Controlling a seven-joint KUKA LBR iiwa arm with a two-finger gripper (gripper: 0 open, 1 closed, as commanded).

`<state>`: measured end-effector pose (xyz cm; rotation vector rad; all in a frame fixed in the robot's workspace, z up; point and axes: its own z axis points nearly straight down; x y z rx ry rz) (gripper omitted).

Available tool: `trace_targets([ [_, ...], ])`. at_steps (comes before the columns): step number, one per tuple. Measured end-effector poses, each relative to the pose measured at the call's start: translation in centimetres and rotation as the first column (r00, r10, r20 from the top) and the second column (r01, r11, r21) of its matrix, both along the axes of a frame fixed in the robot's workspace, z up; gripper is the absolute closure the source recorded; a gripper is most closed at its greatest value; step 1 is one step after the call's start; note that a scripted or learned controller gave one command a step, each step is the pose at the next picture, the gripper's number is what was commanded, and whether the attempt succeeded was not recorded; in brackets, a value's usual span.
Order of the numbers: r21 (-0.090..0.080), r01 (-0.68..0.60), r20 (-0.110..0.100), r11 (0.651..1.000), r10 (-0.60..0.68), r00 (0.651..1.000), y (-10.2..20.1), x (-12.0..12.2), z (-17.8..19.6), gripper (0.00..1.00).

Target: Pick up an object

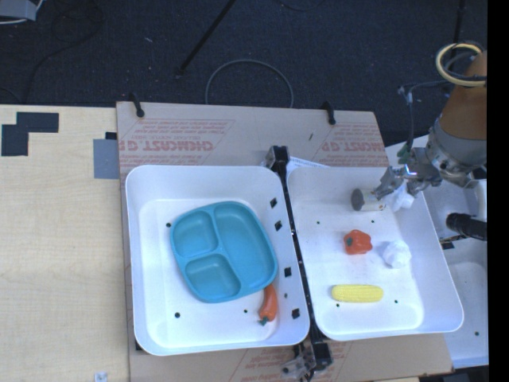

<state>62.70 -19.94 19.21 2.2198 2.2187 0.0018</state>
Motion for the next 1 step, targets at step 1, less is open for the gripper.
trace_targets([
  [1, 0.0, -0.003, 0.002, 1.0, 0.003, 1.0, 0.53, 0.75, 5.95, 1.0],
])
